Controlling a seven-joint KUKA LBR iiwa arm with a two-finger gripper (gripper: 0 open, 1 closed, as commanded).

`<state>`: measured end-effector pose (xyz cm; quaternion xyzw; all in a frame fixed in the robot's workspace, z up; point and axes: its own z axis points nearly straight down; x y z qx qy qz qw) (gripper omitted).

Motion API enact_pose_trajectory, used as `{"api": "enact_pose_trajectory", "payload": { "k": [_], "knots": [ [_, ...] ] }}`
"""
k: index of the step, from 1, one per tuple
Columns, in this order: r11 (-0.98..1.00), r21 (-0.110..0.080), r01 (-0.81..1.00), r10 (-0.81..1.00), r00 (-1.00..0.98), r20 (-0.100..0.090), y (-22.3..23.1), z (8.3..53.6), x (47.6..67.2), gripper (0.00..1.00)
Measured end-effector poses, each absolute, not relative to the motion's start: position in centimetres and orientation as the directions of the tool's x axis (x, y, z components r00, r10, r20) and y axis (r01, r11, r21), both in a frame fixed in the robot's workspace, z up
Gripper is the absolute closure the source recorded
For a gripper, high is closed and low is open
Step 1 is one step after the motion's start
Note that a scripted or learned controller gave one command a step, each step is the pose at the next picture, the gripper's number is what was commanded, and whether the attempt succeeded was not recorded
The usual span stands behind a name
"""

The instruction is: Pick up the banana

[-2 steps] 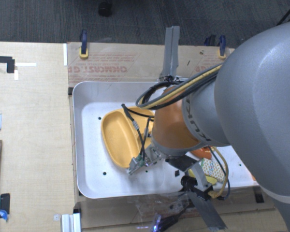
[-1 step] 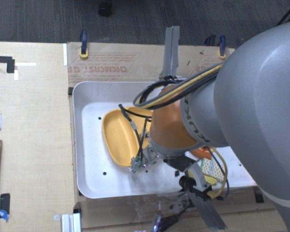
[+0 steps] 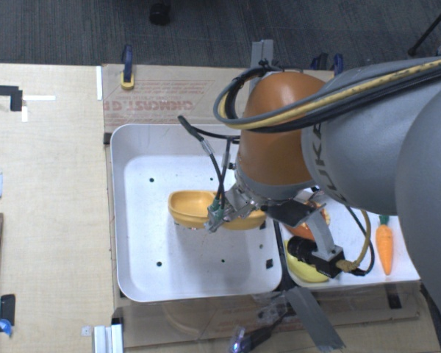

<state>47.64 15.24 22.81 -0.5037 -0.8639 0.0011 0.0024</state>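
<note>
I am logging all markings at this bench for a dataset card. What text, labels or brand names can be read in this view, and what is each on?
Red printed lettering on the cardboard sheet behind the left bin: upside down and blurred, not reliably readable.
Dark lettering on the grey arm, near the orange band: partly cut off, unreadable.
No other text is legible.

A shallow yellow plastic bowl (image 3: 191, 207) sits mid-frame in the left white bin (image 3: 132, 256); an orange toy carrot (image 3: 384, 248) lies at lower right.

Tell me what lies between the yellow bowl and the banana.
Camera view: bare white floor of the left bin, then the bins' adjoining walls. The yellow bowl is left of them, the banana right.
</note>
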Motion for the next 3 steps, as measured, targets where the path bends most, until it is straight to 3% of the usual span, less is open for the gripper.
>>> {"api": "enact_pose_trajectory", "payload": {
  "k": [1,2,3],
  "knots": [
    [0.227,-0.01,0.974,0.974,-0.227,-0.005,20.4,25.8,48.5,1.0],
    [0.227,-0.004,0.974,0.974,-0.227,-0.003,20.5,26.1,48.6,0.0],
    [0.457,-0.003,0.889,0.889,-0.457,-0.001,11.1,26.4,47.8,0.0]
  ]
}}
